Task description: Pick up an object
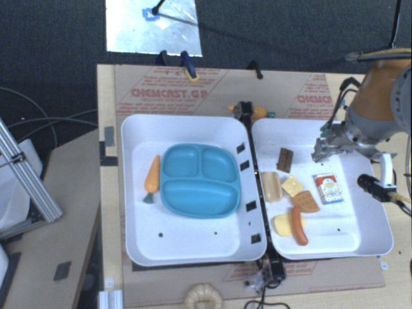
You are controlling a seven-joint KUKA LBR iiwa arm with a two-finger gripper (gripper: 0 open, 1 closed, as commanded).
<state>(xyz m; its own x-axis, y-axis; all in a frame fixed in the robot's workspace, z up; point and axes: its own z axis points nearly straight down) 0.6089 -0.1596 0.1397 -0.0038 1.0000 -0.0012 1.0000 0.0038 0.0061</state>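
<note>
Below, tan bench on dark carpet, two bins.

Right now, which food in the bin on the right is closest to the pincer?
The small brown chocolate bar. It lies nearest the pincer; the sausage sits farthest.

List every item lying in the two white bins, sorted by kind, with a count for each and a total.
Blue divided plastic plate: 1
Orange toy carrot: 1
Brown chocolate-bar piece: 1
Tan bread-like slice: 1
Yellow cheese-like wedge: 1
Orange-brown flat wedge: 1
Pale yellow round piece: 1
Red-orange toy sausage: 1
Small red-and-white printed box: 1
Total: 9
</note>
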